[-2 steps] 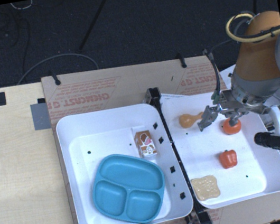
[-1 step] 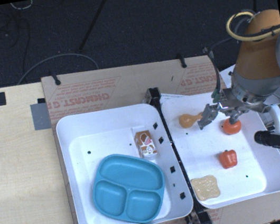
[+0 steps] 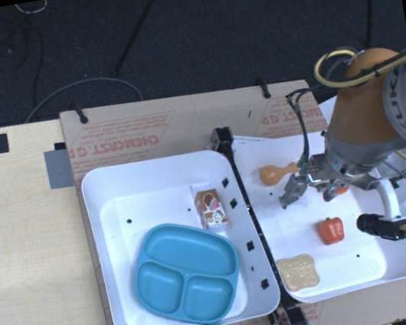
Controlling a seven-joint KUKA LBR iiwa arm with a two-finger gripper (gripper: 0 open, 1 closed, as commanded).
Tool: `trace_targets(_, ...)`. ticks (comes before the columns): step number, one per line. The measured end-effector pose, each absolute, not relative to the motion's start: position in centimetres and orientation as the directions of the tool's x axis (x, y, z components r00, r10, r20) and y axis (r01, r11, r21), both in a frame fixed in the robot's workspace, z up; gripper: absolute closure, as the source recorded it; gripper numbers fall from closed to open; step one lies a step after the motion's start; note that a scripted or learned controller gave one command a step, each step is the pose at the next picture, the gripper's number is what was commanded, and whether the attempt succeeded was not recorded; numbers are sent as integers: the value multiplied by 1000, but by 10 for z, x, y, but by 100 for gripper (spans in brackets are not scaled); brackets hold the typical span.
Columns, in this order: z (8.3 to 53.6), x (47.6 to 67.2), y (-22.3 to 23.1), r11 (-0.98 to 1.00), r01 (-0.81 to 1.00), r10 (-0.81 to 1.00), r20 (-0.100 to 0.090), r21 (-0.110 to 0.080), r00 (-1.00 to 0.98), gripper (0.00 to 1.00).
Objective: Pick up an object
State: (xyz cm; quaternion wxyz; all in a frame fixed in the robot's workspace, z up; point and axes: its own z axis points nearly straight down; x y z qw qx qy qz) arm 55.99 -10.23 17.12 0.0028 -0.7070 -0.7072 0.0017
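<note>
A beige flat slab (image 3: 298,272) with rounded corners, like a slice of toast, lies at the near edge of the right bin (image 3: 377,269), close to the divider. The left bin (image 3: 106,206) is a shallow white plastic tray with glossy, rounded walls; in it rests a blue plate (image 3: 186,273), smooth, with three compartments, tilted against the near wall. Farther in, a red pepper (image 3: 331,231), small and shiny, with a stubby top, sits on the right bin's floor, apart from the slab. A black cylinder (image 3: 382,227) on the arm's cabling hangs over the bin just to the right of the pepper.

Beyond the plate, a small printed packet (image 3: 212,207), white and brown, lies by the divider in the left bin. Across the divider, the claw (image 3: 295,190) hangs over the right bin, its dark metal fingers pointing left and down; whether it is released or clenched cannot be told, and nothing is seen between its fingers. An orange pear-like toy (image 3: 271,174), smooth with a thin stalk end, lies just behind the claw; whether they touch cannot be told. The arm (image 3: 370,117), grey with a broad orange band, looms over the bin's far right. Brown printed cardboard (image 3: 151,132) underlies both bins on the pale wooden desk (image 3: 24,251)
</note>
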Motion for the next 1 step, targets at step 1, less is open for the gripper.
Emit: trace_targets(1, 121, 551, -96, 0, 1000, 1000, 2, -8, 0, 0)
